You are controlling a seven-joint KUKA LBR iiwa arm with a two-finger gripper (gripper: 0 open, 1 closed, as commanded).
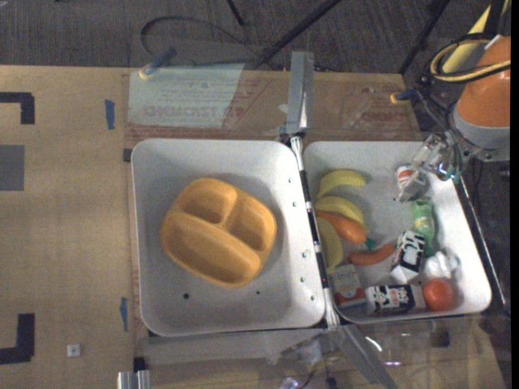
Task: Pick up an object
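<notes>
Right bin (pixel 478 286) crowded — bananas (pixel 340 209), cartons (pixel 389 298), tomato (pixel 439 295).

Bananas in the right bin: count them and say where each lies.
3. One banana lies at the bin's upper left, a second just below it, a third along the left wall. Others may be hidden.

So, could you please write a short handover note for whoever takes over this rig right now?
Gripper: over the far right part of the right bin, low among the items; finger state can't be judged, no grasp confirmed.
Right bin: bananas, carrot, green bottle, milk cartons, tomato.
Left bin: orange divided plate.
Done: nothing visibly lifted.
Left: grasp one object and raise it.
</notes>
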